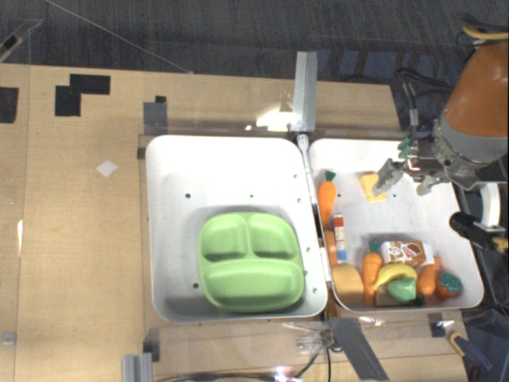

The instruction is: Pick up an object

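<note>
End effector hangs over the right bin, not yet on anything.

The end effector [407, 175] sits low over the right bin [469, 289], its fingers spread and pinching nothing. The nearest thing to lift is a small yellow piece [371, 186], just beside its nearer fingertip. Farther off, a carrot [327, 198] lies against the dividing wall, and a banana [393, 275], a printed box [407, 253] and other toys crowd the near corner. The green tray [251, 261] rests in the left bin [171, 173], well away.
</note>
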Controlling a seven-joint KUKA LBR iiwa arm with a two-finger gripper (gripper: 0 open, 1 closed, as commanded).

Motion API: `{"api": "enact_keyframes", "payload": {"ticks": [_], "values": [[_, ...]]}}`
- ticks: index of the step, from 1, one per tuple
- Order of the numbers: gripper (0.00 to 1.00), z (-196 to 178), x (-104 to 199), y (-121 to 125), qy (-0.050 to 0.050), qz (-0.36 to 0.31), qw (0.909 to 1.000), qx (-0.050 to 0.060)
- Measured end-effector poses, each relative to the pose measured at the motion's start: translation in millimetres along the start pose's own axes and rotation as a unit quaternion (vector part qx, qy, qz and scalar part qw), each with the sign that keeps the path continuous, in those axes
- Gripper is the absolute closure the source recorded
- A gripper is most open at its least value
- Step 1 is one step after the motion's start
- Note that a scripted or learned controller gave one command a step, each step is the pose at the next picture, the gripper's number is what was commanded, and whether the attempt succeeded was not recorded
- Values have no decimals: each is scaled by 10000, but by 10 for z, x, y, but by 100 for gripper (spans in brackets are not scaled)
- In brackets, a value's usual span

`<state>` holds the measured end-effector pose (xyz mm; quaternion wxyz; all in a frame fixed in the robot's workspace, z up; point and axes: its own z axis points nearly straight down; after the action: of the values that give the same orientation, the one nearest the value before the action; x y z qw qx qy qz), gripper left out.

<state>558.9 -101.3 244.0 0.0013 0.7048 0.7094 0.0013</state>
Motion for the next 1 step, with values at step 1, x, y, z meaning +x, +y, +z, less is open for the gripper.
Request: {"api": "enact_keyframes", "payload": {"ticks": [1], "values": [[0, -23, -385, 484, -8, -1083, 9941, -15]]}}
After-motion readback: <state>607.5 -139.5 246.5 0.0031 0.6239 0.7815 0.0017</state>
